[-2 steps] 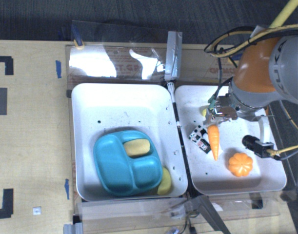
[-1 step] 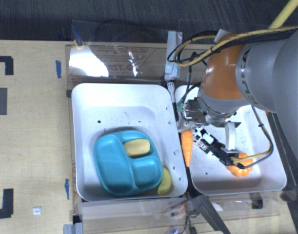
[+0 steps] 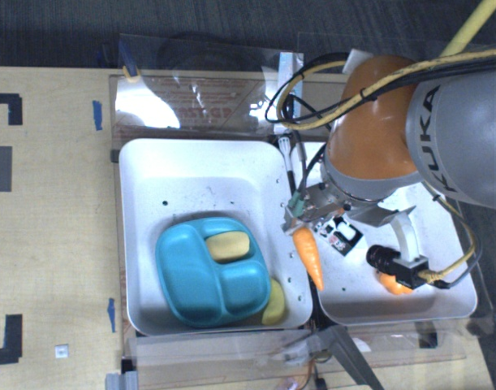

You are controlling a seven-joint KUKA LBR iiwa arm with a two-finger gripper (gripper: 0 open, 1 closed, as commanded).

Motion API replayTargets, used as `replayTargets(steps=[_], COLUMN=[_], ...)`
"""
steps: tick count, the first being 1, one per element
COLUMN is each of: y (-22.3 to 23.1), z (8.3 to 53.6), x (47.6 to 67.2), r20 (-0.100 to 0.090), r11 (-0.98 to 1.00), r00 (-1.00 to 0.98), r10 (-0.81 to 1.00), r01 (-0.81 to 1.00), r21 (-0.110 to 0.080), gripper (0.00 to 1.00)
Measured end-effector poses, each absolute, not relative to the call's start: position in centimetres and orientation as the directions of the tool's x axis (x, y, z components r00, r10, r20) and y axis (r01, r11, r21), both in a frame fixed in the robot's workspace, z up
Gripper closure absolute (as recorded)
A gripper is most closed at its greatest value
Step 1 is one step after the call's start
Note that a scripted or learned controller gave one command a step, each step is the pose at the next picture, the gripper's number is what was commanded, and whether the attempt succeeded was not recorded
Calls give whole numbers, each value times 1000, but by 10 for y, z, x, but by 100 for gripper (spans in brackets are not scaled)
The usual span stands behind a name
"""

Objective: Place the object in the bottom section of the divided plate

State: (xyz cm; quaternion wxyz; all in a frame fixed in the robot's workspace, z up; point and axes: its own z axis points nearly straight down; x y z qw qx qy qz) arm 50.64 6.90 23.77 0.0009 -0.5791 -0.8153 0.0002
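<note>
A pale wooden table (image 3: pixel 53 218) with black square markings and blue tape bits meets dark grey carpeted floor (image 3: pixel 191 6) along its far edge, under bright glare on clear sheeting (image 3: pixel 199 96).

Blue divided plate (image 3: pixel 209 279), orange carrot (image 3: pixel 308 255), white bins (image 3: pixel 150 218).

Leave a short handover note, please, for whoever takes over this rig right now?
Gripper: above the wall between the two bins, with a carrot hanging point-down just beneath it; whether the fingers actually grip it cannot be told from this view.
Divided plate: blue, in the left bin. A pale yellow piece lies in its upper right section; another yellow object sits beside the plate's right edge.
An orange object lies in the right bin.
Done: the carrot appears raised.
Left: carry it over the plate and set it in the bottom section.
</note>
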Motion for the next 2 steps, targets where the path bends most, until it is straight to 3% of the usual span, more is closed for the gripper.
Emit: replayTargets(steps=[1, 2], y=[140, 187], z=[197, 179], x=[546, 529], r20=[0, -2], r11=[196, -250], r00=[-196, 250], r10=[981, 968], r01=[981, 968], r21=[-1, -3], gripper=[100, 100])
